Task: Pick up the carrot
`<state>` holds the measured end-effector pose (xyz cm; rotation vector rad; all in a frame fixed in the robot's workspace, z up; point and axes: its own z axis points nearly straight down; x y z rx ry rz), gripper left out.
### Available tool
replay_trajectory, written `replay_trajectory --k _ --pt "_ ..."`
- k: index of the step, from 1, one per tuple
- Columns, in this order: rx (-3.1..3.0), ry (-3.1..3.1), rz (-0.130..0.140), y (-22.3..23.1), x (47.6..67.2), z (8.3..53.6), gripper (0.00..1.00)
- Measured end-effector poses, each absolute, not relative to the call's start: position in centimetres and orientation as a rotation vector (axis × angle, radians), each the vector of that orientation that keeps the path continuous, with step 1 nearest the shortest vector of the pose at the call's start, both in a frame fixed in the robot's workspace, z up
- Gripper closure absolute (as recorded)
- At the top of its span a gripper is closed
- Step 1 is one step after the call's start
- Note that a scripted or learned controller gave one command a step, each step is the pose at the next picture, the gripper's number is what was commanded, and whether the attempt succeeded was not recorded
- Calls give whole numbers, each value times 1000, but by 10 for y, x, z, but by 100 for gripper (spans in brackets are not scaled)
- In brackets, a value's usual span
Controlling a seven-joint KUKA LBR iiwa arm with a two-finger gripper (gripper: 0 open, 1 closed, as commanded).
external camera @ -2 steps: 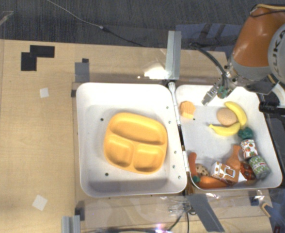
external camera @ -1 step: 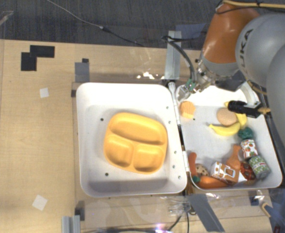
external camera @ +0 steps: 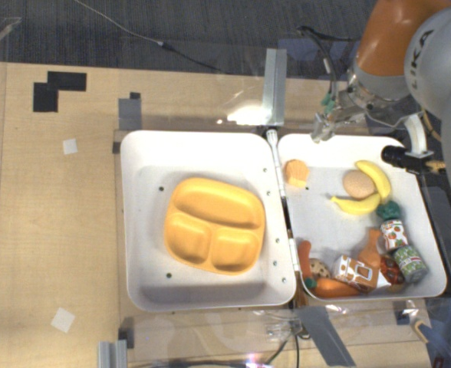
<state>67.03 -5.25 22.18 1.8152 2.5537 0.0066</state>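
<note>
Clutter is our main worry: our end effector [external camera: 323,126] hangs over the right bin's [external camera: 432,228] far rim, and we cannot tell how it is set. We see the carrot [external camera: 334,287] well apart at the near edge, wedged against a carton [external camera: 354,271] and cans [external camera: 402,251], so a descent may snag neighbours.

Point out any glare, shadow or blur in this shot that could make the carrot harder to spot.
Camera view: bright glare sits on the clear panel behind the left bin; the carrot lies in the right bin's crowded, dimmer front corner, partly covered by a small carton; the pincer looks small and soft, and a purplish flare marks the bottom edge.
</note>
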Motion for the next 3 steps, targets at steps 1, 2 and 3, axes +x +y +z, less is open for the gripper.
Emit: replay_trajectory --k 1,2,3 --pt "2140 2290 6 -130 670 229 100" --pt "2013 2400 3 -197 650 245 100" --pt "1754 2594 4 -205 664 241 100"
